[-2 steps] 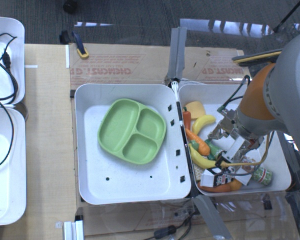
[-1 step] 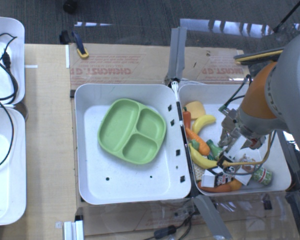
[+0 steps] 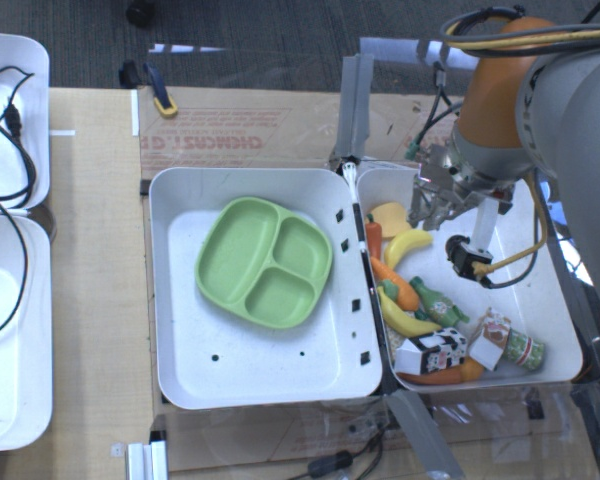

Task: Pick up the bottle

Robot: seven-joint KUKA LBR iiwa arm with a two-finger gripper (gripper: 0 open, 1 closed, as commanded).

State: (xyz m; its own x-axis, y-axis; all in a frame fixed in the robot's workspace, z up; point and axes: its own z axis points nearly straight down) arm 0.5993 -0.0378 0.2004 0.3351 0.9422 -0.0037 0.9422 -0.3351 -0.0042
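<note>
A small dark green bottle (image 3: 438, 306) lies on its side in the right bin (image 3: 558, 298), among the bananas and carrots. My gripper (image 3: 430, 214) hangs over the back left part of that bin, above a yellow banana (image 3: 408, 245). It is up and to the left of the bottle, apart from it. Its fingers stand open with nothing between them.
The right bin also holds a second banana (image 3: 405, 318), carrots (image 3: 395, 278), a black-and-white carton (image 3: 432, 351) and a green-labelled container (image 3: 510, 344) lying near the front. The left bin (image 3: 180, 358) holds a green divided plate (image 3: 265, 262). A black cable loop (image 3: 470, 258) dangles from the wrist.
</note>
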